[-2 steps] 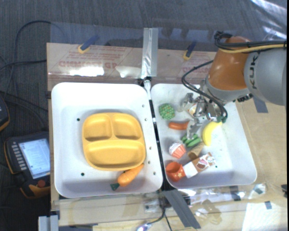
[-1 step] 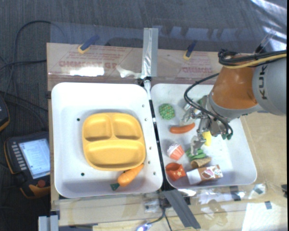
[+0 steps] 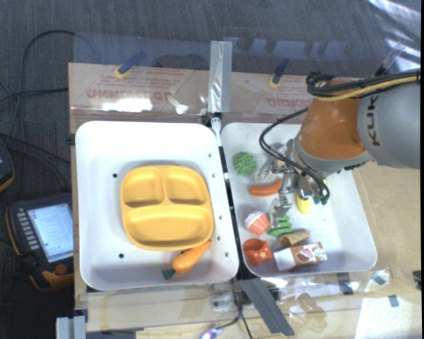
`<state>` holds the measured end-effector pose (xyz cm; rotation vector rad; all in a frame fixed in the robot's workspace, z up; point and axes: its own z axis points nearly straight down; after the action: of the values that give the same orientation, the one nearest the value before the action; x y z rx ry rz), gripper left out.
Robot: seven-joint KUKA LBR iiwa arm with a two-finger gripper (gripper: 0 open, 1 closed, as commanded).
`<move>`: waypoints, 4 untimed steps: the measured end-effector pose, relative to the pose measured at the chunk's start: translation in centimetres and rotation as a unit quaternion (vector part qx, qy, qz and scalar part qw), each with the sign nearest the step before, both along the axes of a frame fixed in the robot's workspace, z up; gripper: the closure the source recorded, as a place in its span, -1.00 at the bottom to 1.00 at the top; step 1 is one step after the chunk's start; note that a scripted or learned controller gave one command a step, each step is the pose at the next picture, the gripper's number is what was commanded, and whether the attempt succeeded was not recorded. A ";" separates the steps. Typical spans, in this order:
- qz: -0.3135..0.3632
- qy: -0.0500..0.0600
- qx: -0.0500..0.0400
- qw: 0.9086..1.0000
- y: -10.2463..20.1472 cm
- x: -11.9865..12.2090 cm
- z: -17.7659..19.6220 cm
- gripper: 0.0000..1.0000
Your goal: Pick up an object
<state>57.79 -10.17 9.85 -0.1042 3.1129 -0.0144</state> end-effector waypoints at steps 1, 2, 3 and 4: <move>-0.112 0.004 0.004 0.994 -0.1 1.5 -0.1 -1.00; -0.098 0.004 0.003 0.995 0.5 2.5 -0.2 -1.00; -0.092 0.005 0.004 0.996 0.4 3.9 -0.7 -1.00; -0.103 0.006 0.004 0.995 -1.3 -2.3 -0.7 -1.00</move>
<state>55.50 -11.50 9.10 0.2180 3.1191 -0.0044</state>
